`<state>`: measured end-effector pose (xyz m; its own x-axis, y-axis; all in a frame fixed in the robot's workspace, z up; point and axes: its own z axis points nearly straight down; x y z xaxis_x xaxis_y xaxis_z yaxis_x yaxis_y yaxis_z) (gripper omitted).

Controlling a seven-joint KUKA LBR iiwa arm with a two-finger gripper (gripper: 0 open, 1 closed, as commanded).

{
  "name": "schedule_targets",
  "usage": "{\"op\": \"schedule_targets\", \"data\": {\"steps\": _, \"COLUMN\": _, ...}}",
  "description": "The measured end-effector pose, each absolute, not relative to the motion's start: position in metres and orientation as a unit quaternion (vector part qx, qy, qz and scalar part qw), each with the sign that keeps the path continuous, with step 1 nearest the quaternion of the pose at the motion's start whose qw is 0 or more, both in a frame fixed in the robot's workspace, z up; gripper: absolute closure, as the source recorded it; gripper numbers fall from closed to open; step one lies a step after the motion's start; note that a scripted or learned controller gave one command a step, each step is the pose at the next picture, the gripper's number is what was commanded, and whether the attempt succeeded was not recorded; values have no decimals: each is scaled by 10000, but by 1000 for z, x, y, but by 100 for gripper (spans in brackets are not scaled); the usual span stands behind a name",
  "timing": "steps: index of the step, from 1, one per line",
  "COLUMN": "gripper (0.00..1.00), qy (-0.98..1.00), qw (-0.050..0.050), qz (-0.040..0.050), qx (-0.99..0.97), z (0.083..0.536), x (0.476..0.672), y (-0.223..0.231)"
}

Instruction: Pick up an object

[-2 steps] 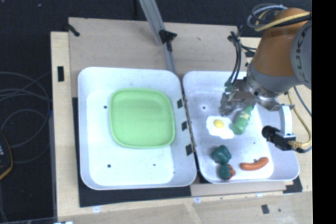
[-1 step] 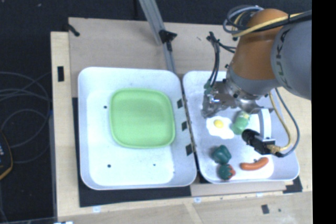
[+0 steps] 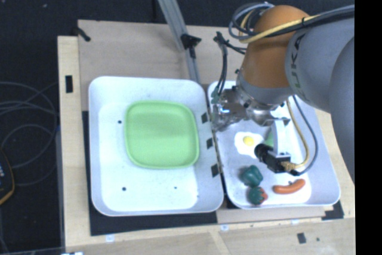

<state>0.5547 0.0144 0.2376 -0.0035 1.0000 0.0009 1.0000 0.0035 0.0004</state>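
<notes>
My arm [image 3: 298, 57] reaches in from the right over the right bin [image 3: 322, 188]. The left bin [image 3: 107, 188] holds a green plate [image 3: 161, 134]. My gripper [image 3: 222, 113] hangs at the right bin's far left corner; its state I cannot tell. Nearer lie a fried egg [image 3: 248, 142], a green pepper [image 3: 251, 174] and a sausage [image 3: 289, 187].

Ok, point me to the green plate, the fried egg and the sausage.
green plate [image 3: 161, 134]: camera view, middle of its flat face, in the left bin.
fried egg [image 3: 247, 141]: camera view, on the yolk, in the right bin.
sausage [image 3: 289, 187]: camera view, mid-length, near the right bin's front edge.
</notes>
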Motion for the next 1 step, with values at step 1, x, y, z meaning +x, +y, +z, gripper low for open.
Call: {"op": "schedule_targets", "data": {"steps": 1, "gripper": 100, "qy": -7086, "qw": 1, "qz": -8, "qx": -7056, "z": 243, "x": 547, "y": 62}}
